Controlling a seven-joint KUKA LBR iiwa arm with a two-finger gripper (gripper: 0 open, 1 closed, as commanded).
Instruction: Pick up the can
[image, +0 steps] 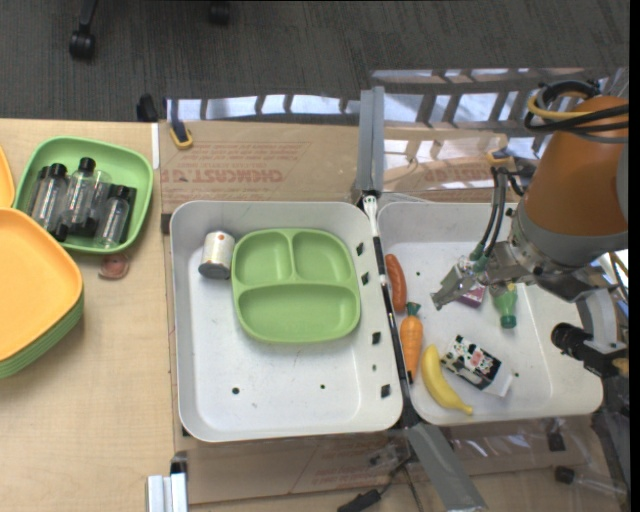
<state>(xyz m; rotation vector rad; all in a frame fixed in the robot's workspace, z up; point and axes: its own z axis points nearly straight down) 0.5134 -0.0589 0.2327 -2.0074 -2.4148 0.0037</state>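
At far left on the surface (80, 420): a stack of orange plates (30, 290), and behind it a green tray (130, 170) holding several dark-capped clear bottles (80, 200), laid side by side.

Left bin (290, 400): white, shallow. One can (215, 254), silver-grey, at the bin's upper left, just beside the left edge of a green divided plate (297, 284). The plate has three compartments and sits toward the bin's back half.

Right bin (540, 395): white, shallow. Along its left wall, a red-orange sausage-like piece (397, 281) and below it a carrot (411, 340) with a green top. Near the front, a yellow banana (439, 381), with a small black-and-white printed packet (472, 363) just beside it. Further back, a green bottle-like item (508, 303) and a purple item partly hidden under the arm.

Arm (575, 170): grey with an orange band, over the right bin. Gripper (457, 287): low above the bin floor, fingers slightly parted, nothing seen between them. It is well apart from the can, which lies in the other bin.
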